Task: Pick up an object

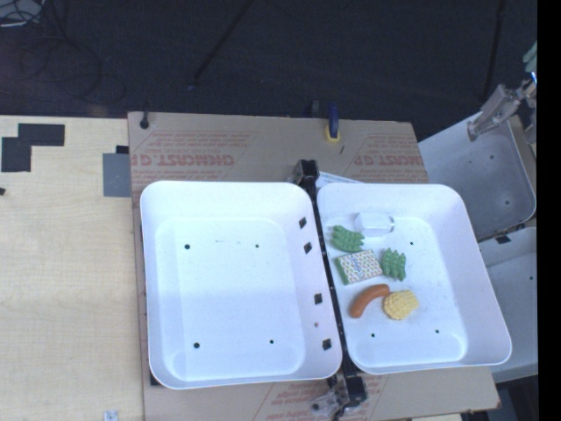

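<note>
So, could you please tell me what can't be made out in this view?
- Arm: cut off by the right edge; its pincer's state is unreadable.
- White object: blends into the right bin; shape unclear.
- Patterned green-white piece: too small to identify.

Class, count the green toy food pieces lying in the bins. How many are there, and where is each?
2. One green piece lies left in the right bin; the other green piece is right of the checkered block. None seems hidden.

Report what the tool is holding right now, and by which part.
Nothing can be seen held. The sausage, corn piece and green items all lie loose in the right bin.
</note>
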Controlling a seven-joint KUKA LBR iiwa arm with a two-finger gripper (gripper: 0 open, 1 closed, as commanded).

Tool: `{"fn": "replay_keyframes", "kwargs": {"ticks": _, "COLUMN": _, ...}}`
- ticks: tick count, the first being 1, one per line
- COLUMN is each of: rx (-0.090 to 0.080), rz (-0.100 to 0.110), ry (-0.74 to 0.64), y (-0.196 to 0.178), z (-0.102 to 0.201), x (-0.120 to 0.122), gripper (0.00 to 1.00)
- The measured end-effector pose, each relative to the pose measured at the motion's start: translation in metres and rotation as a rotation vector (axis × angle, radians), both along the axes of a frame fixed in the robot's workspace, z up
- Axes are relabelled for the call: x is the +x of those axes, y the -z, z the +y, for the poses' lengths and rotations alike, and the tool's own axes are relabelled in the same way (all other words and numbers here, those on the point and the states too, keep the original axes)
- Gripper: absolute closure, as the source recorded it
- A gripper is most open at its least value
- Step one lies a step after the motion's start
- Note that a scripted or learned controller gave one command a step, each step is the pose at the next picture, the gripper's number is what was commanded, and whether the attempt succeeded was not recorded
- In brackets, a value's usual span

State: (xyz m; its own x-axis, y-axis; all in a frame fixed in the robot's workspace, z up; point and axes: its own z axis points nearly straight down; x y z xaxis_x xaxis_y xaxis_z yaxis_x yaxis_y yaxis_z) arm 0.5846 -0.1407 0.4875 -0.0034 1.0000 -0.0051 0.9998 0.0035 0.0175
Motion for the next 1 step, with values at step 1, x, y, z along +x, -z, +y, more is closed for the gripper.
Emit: {"fn": "replay_keyframes", "kwargs": {"ticks": 1, "rx": 0.003, "rz": 0.013, "ry": 0.008, "y": -0.0548, "z": -0.0365, "x": -0.0796, "gripper": 0.0}}
